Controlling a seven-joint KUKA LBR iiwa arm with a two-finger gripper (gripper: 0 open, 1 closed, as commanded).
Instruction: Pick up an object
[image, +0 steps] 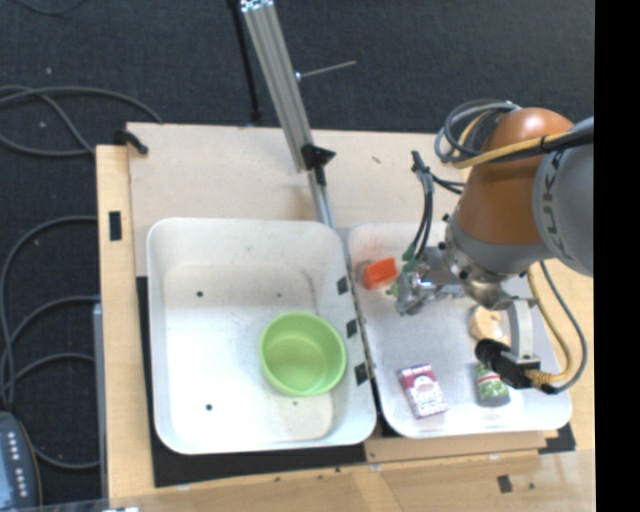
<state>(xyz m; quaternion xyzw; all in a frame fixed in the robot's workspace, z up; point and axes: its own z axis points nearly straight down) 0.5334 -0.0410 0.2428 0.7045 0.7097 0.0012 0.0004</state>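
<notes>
My gripper (408, 293) hangs over the right bin (450, 420), near its left wall, below the orange wrist band. Just to its left lies a small orange block (378, 272), close to the metal fingertips. A pink and red box (424, 390) lies flat toward the bin's front. A green and dark object (491, 385) rests at the front right, and a pale cream piece (487, 322) sits under the arm's cabling. Nothing shows between the fingers.
The left bin (200, 280) holds a light green bowl (302, 353) near its right front. A grey metal pole (285, 90) slants from the top down to the divide between the bins. Black cables lie on the dark floor at left.
</notes>
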